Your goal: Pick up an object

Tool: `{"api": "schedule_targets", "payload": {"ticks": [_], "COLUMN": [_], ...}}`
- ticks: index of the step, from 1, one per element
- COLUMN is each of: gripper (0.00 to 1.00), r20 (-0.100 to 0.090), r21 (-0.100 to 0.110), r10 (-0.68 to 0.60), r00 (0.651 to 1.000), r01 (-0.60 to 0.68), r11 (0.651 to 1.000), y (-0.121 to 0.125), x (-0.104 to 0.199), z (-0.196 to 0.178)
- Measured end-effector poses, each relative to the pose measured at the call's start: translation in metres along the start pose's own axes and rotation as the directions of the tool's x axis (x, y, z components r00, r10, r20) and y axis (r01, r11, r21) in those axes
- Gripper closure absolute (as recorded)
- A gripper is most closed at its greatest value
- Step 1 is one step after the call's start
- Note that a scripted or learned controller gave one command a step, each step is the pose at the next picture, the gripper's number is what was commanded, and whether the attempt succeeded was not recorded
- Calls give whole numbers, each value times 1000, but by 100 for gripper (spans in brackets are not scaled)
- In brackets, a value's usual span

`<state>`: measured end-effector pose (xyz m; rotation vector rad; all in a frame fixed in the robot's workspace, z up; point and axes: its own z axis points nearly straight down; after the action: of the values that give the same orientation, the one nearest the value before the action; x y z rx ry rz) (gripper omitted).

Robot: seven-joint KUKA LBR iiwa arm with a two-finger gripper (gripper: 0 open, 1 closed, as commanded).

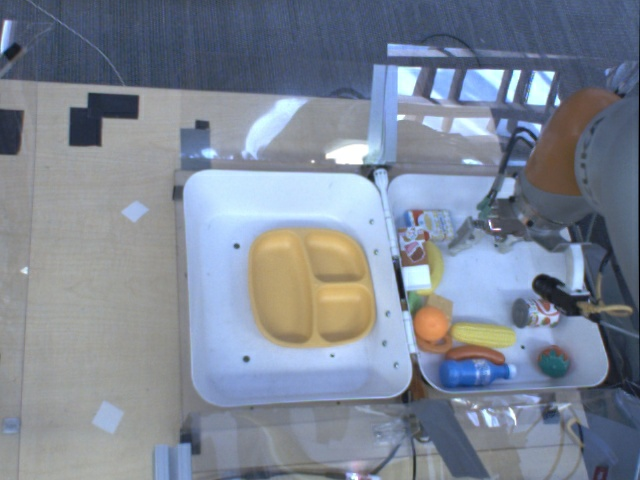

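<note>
The end effector (pixel 478 226) hangs low in the upper part of the right bin (pixel 590 368); whether it grips anything I cannot tell. Candidate objects crowd that bin's lower left: an orange (pixel 431 325), corn (pixel 484 335), a blue bottle (pixel 475 372). The yellow tray (pixel 310 286) sits alone in the left bin (pixel 215 268).

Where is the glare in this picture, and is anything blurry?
Camera view: bright glare on the clear panel behind the left bin; more sheen on the plastic at the front edge. The gripper over the right bin looks soft, and the small items there are a bit fuzzy. The yellow tray is evenly lit.
</note>
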<state>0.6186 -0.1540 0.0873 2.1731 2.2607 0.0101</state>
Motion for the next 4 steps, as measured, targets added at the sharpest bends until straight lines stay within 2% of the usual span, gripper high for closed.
{"api": "schedule_targets", "payload": {"ticks": [1, 2, 3, 4], "gripper": [0, 0, 100, 0], "r20": [1, 3, 5, 7], "r21": [0, 9, 5, 2], "r10": [2, -183, -190, -190], "r00": [1000, 983, 982, 982], "r01": [-2, 183, 190, 190], "r11": [1000, 983, 982, 982], "y": [-1, 52, 54, 54], "x": [-2, 36, 37, 37], "z": [0, 1, -12, -12]}}
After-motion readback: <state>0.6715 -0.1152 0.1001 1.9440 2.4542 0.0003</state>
